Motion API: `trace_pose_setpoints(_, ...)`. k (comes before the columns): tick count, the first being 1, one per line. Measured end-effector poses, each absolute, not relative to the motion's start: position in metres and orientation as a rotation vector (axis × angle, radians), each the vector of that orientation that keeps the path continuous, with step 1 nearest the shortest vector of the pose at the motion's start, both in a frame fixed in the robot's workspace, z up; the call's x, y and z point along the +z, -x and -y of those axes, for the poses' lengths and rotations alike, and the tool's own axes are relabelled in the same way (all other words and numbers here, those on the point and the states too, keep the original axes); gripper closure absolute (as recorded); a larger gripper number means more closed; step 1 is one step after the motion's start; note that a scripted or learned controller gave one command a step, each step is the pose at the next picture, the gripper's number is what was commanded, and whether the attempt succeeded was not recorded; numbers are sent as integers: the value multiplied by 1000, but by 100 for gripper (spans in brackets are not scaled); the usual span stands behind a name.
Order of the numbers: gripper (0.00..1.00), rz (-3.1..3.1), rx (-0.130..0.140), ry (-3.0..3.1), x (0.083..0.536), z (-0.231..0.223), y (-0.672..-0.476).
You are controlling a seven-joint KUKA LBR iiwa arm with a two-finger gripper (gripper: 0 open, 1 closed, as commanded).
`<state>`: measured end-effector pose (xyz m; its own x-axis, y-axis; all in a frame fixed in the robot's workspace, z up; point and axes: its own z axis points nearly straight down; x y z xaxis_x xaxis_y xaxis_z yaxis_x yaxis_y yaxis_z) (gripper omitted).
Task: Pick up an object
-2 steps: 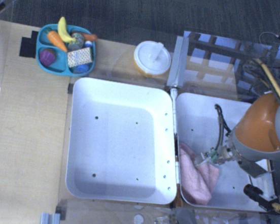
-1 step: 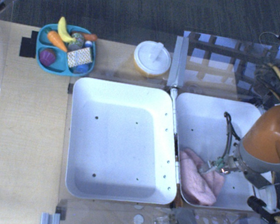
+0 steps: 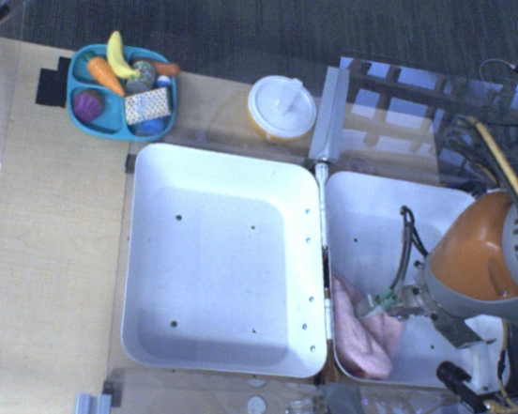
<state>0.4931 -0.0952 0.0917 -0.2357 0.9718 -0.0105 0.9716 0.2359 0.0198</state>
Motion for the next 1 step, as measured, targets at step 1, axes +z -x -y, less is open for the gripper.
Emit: trace_pose_setpoints(1, 100, -2451, 22, -1922, 104, 94, -496)
